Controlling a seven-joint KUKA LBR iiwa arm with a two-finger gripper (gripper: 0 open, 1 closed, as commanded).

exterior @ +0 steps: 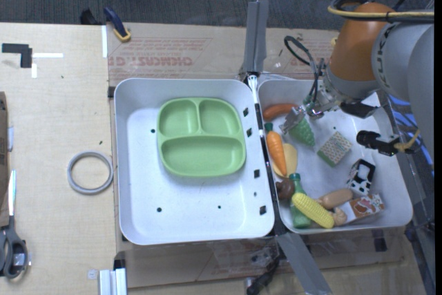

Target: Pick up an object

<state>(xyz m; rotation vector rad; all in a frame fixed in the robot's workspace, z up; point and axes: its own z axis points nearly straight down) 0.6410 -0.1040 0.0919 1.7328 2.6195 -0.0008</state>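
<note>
My gripper (310, 108) hangs low over the back left part of the right bin (394, 169), under the orange band of the arm (359, 45). Its tip is right at the top end of a dark green ridged item (301, 129); I cannot tell whether they touch. A red-orange sausage (279, 110) lies just left of it. A pale green speckled block (335, 148) lies to the right. Toward the front are a carrot (276, 152), a corn cob (312, 211), a green bottle (298, 207), a tan bun (335, 198) and a cow-patterned carton (360, 177).
The left bin (138, 176) holds a green divided plate (202, 136). A grey ring (90, 171) and scissors (12, 249) lie on the bench at the left. A blue clip (117, 24) sits at the back. Black cables (298, 50) loop behind the right bin.
</note>
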